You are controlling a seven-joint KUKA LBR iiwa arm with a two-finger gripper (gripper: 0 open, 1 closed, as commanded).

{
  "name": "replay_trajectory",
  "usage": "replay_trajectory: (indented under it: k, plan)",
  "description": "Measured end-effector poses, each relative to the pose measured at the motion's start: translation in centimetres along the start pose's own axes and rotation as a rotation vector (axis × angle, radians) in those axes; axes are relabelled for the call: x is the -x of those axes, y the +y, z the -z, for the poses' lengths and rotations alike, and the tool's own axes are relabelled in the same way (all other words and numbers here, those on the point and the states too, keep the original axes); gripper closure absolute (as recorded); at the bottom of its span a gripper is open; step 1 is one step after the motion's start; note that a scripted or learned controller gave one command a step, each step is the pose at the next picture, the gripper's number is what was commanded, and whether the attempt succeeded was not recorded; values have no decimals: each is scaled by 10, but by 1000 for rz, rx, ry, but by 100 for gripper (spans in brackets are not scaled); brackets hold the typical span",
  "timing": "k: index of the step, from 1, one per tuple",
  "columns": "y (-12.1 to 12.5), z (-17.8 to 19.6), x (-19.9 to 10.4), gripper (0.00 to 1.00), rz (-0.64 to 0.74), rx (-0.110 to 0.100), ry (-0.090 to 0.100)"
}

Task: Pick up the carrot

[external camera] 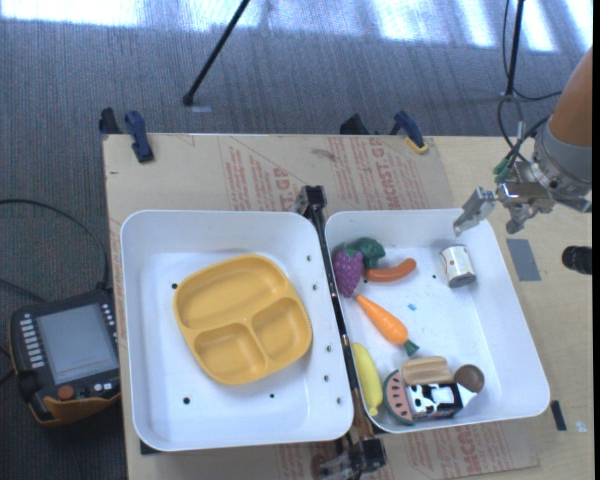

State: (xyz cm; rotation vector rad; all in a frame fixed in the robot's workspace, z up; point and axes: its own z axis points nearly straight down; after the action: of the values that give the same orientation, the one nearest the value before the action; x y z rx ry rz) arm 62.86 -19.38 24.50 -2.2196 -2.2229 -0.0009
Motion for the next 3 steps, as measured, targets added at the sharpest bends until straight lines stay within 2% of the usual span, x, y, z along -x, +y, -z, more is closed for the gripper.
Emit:
replay_trajectory:
  k: [1, 2, 3]
  plan:
    - [-46, -146, -63, 0, 47, -21, 8]
    - [-85, -159, -86, 0, -104, -7, 2]
    - [-137, -159, -93, 0, -590, -11, 2]
